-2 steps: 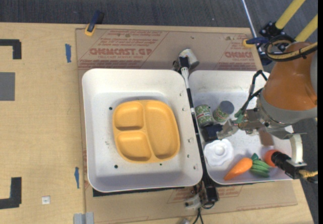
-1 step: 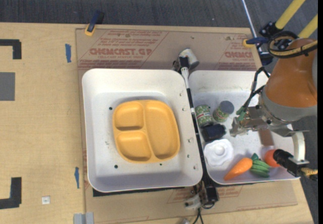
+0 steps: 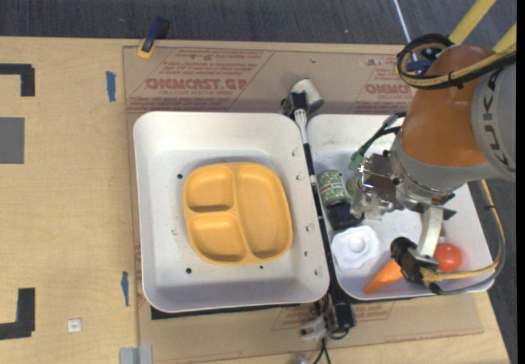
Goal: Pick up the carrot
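The carrot [image 3: 383,276], a small orange cone, lies at the front edge of the right bin [image 3: 480,215], pointing toward the front left. My gripper [image 3: 362,200] hangs over the middle of that bin, behind and slightly left of the carrot and clear of it. The wrist hides the back of the bin.
A white lumpy object [image 3: 354,248] sits just left of the carrot, with a green can-like item [image 3: 331,187] behind it. A red-orange ball [image 3: 449,256] lies to the carrot's right. The left bin [image 3: 156,190] holds a yellow divided plate [image 3: 238,211]. A white-headed tool [image 3: 303,100] lies along the divider.
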{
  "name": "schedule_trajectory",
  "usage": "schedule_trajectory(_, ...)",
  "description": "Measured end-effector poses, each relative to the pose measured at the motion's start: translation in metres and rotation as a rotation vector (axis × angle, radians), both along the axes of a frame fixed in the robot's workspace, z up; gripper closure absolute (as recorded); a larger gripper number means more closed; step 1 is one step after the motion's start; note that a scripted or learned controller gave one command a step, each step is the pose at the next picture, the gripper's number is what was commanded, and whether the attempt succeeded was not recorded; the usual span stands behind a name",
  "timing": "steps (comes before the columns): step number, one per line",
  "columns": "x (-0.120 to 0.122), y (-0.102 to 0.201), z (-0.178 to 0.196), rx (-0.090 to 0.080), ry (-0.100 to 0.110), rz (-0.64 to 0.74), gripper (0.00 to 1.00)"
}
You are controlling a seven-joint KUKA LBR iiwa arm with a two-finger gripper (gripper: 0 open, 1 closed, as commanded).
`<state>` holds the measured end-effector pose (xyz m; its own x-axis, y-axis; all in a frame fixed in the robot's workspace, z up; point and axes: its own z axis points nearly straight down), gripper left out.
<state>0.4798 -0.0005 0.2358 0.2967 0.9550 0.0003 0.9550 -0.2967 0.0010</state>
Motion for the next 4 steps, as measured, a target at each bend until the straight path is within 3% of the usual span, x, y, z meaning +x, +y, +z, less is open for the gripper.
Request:
schedule_trajectory(1, 0.000, -0.080, 0.031, -0.001, 0.001, -0.060, 1.00)
schedule_trajectory(2, -0.001, 0.007, -0.013, 0.001, 0.005, -0.201, 1.00)
schedule_trajectory(3, -0.001, 0.057, 0.004, 0.000, 0.002, -0.440, 1.00)
schedule_trajectory(4, -0.001, 0.089, -0.043, 0.000, 0.006, -0.453, 1.00)
